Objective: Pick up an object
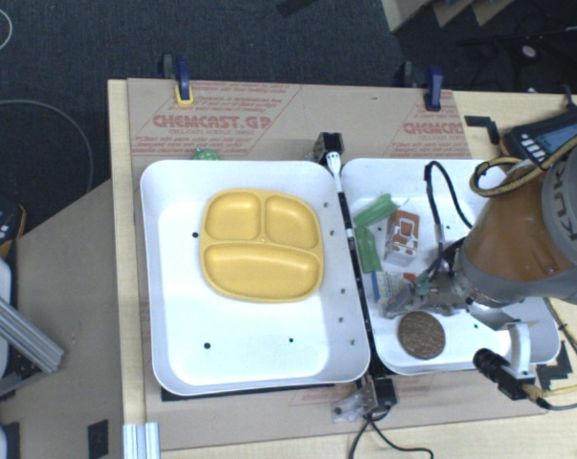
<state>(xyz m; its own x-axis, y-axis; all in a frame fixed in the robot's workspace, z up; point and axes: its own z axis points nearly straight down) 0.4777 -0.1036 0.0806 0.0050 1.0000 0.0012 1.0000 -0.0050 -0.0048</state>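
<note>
Honestly, I cannot tell how the gripper (439,277) stands, since the orange-banded wrist covers it where it dips into the right bin (546,338). It sits among the clutter: a grey crumpled piece (400,297) at its nine o'clock, a brown round disc (421,335) at seven o'clock, a small orange-and-white packet (403,236) at eleven o'clock, and green strips (369,232) beyond that. To grip well, I'd close on one item only, probably the grey piece, then lift straight up. The yellow divided plate (262,245) lies well apart in the left bin (173,285).
</note>
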